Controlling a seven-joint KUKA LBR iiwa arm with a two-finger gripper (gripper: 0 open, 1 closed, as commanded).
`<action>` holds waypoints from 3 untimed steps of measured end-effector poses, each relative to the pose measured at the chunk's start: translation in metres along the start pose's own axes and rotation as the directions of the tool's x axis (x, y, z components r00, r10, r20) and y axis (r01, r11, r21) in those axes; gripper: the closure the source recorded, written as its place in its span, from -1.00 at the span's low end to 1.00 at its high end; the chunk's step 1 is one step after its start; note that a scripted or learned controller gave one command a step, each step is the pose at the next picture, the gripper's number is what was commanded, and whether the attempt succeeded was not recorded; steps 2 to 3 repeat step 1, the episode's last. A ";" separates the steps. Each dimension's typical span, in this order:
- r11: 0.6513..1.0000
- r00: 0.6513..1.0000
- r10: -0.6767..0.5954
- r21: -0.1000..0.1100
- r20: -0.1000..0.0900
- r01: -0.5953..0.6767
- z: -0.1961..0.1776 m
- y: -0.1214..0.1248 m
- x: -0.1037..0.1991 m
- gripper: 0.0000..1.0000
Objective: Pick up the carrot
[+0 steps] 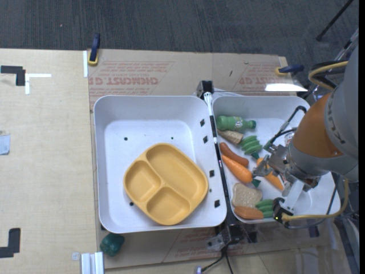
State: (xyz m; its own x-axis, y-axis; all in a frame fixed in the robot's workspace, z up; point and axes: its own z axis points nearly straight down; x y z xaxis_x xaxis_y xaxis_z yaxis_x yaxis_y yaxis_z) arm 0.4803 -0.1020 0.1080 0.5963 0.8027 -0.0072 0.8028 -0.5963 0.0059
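Observation:
A large orange carrot [237, 169] lies slantwise in the middle of the right bin [319, 201], just right of the divider. A smaller orange carrot piece [274, 180] lies right beside it, directly under my gripper [268, 166]. The gripper is low in the right bin, over the pile of food, and the grey wrist with its orange band [311, 136] covers much of what is beneath it. Whether the small carrot is actually gripped is hidden.
The right bin also holds a green bottle [235, 122], a brown sausage [233, 153], green vegetable pieces [250, 145], a bread slice [246, 196] and another orange piece [248, 212]. In the left bin [114, 124] lies a yellow divided plate [165, 182]. A green object [112, 243] sits on the bench below that bin.

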 end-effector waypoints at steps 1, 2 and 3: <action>1.000 1.000 -0.005 0.001 0.001 0.005 -0.008 0.001 0.000 1.00; 1.000 1.000 -0.005 0.001 0.001 0.005 -0.008 0.001 0.000 1.00; 1.000 1.000 -0.005 0.001 0.001 0.005 -0.008 0.001 0.000 1.00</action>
